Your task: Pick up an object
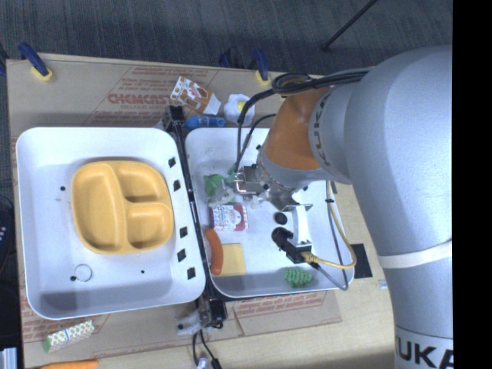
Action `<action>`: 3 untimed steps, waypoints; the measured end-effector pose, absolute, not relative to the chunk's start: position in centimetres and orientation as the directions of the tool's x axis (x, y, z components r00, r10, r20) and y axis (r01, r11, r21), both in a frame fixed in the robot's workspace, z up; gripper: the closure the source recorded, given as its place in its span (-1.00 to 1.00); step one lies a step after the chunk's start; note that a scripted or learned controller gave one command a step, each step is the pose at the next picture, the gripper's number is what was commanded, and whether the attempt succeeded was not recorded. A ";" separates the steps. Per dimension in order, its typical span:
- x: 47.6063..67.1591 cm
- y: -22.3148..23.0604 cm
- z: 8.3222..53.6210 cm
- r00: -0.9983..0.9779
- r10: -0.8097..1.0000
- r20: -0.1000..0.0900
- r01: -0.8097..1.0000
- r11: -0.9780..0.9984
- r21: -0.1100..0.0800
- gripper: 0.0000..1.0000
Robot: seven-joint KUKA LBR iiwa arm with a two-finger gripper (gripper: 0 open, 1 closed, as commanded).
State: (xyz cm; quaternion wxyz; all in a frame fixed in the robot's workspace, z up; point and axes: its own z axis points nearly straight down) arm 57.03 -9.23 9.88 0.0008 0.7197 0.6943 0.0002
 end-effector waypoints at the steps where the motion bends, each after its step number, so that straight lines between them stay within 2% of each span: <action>1: 50.2 -9.5 9.6 0.149 0.989 0.001 0.989 -0.149 0.010 -1.00; 2: 48.1 -9.2 9.5 0.210 0.978 0.002 0.978 -0.210 0.012 -1.00; 3: 48.0 -9.5 9.5 0.028 1.000 0.001 1.000 -0.028 0.009 -1.00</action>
